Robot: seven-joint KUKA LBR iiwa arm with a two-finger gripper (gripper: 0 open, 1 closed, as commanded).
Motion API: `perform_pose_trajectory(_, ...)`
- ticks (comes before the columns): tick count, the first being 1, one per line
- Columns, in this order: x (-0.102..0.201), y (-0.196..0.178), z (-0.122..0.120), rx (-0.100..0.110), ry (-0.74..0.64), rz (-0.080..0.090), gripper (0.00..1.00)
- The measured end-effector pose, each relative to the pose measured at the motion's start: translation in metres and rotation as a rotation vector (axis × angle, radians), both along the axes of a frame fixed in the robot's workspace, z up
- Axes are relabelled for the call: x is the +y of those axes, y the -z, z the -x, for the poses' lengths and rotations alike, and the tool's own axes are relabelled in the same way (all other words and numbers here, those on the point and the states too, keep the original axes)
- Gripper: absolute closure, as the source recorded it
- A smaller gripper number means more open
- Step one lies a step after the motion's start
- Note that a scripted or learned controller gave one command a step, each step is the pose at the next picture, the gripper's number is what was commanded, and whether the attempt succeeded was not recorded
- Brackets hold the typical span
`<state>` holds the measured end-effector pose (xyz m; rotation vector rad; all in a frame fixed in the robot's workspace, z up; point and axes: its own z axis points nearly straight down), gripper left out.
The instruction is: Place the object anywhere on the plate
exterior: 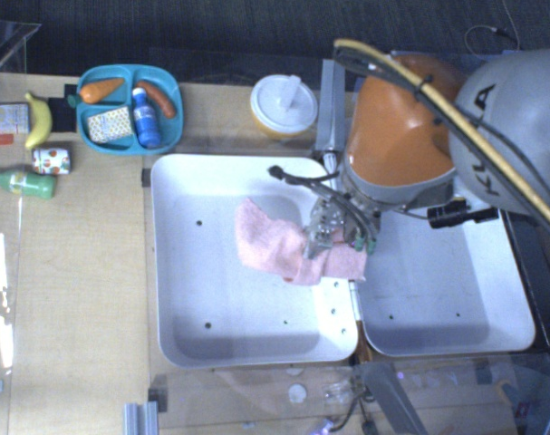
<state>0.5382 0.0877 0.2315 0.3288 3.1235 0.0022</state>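
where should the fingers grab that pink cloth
Judging by its pose, take the pink cloth at its raised, bunched right end by the bin divider, coming straight down from above. The left part lies flat on the left bin floor, giving little to pinch.

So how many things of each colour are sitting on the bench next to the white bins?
Blue: 2, the divided tray and the bottle in it
Orange: 2, the carrot and the sausage
Yellow: 1, the banana
Green: 1, the bottle
White: 1, the lidded cup
Pink: 1, the cloth, in a bin
Total: 8
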Motion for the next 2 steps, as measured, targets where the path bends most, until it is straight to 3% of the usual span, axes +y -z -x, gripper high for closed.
perform_pose_trajectory(1, 0.0510, 0.0058, 0.0040, -0.002, -0.212, 0.000, 1.00)
perform_pose_trajectory(2, 0.0509, 0.0055, 0.0039, -0.002, -0.212, 0.000, 0.00)
